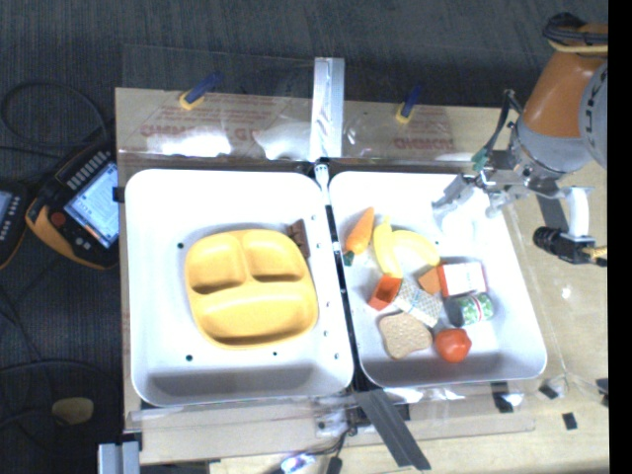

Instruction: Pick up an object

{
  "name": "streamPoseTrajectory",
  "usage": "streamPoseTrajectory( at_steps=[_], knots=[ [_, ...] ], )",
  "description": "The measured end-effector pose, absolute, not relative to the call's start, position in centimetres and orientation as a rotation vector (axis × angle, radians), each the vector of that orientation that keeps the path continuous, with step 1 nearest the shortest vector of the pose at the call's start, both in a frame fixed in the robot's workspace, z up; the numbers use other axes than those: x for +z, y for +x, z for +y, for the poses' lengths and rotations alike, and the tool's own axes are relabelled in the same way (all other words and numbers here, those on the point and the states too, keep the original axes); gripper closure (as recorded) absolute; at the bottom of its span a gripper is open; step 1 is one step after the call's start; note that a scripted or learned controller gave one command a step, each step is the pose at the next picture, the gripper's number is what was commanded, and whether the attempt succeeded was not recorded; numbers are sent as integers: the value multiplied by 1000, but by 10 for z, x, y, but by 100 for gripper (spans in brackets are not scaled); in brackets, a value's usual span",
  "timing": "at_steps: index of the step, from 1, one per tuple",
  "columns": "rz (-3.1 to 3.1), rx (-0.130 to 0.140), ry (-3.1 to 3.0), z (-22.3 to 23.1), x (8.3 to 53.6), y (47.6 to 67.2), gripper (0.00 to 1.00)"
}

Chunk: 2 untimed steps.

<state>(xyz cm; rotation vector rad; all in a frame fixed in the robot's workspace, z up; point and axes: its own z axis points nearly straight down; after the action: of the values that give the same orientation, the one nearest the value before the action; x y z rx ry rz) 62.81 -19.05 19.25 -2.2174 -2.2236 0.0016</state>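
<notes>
The gripper [472, 192] is hovering over the upper right corner of the right bin [523, 309], fingers spread and grasping nothing. The nearest candidate, a banana [403, 248], is lying below and left of the fingertips, its long axis running diagonally. Carrot [359, 229] and tomato [452, 345] are sitting farther off.

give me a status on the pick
Gripper above right bin's far right corner, nothing between its fingers. Food pile: carrot, banana, tomato, untouched. Nothing in the way.
</notes>
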Motion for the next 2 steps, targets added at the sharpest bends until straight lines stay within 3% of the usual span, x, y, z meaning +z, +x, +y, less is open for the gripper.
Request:
streamPoseTrajectory(
  at_steps=[1,2],
  knots=[
    [-2131,-6,-2322,-148,89,630,0],
    [-2533,3,-1860,-82,184,669,0]
  ],
)
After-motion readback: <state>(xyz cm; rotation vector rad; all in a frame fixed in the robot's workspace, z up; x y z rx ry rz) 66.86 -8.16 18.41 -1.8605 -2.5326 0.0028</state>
